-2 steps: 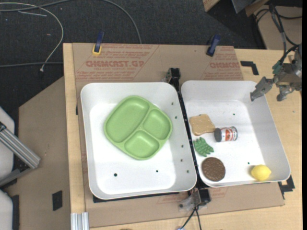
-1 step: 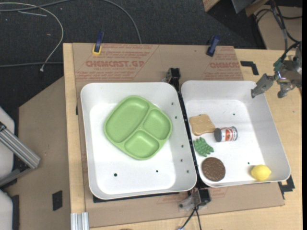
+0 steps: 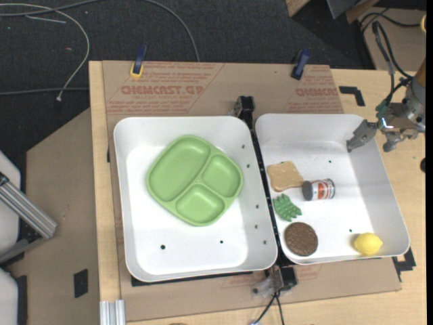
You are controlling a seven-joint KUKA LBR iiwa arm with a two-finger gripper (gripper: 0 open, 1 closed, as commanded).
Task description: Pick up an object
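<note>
Bench: a brown board [image 3: 223,80] lay under two shallow white bins set side by side, with blue clips at its far edge.

Left bin: the left bin [image 3: 135,249] held a green divided plate [image 3: 195,179], three compartments, lying flat and a little turned, near the middle of the floor.

Right bin: the right bin [image 3: 379,202] carried all the small things, gathered toward its near and left parts.

Toast: a slice of toast [image 3: 284,175] lay flat close to the left wall of the right bin.

Can: a small can [image 3: 318,190] lay on its side just right of the toast, dark end toward the toast, red and white label facing up.

Leaf: a green leafy piece [image 3: 287,208] lay just below the toast, near the left wall.

Patty: a round brown patty [image 3: 300,238] sat near the front left corner, just beyond the leaf.

Lemon: a yellow lemon [image 3: 368,244] rested at the front right corner, well apart from the rest.

Arm: it came in from the right, over the far right rim of the right bin.

Gripper: the gripper [image 3: 376,137] hung above that far right corner, its two fingers spread apart with nothing between them, well away from every object in the bin.
</note>
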